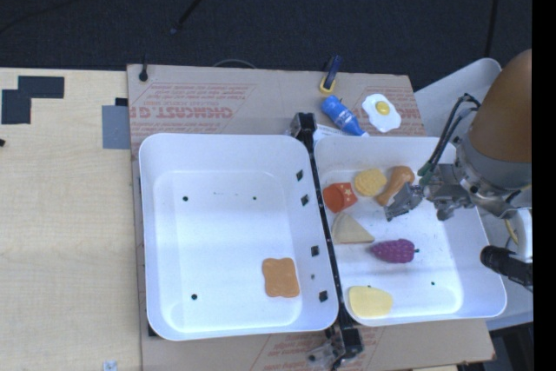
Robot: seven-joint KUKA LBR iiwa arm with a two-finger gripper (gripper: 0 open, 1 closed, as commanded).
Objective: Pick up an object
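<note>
Right now we see our gripper (407, 202) hanging over the right bin (473, 308), its dark tip low beside the food pieces; whether it is spread or pressed together we cannot tell, and nothing shows pinched in it. Nearest to it lies the brown drumstick (396, 182), just up and to the left of the tip, perhaps touching it. Its long axis runs on a slant from upper right down to lower left, thick end uppermost, and it looks smooth and tan-orange. Just beyond it sit the yellow round cracker (369, 182) and the red piece (339, 196). Below the tip, a little apart, lies the purple grape bunch (393, 251), long axis across the bin.
</note>
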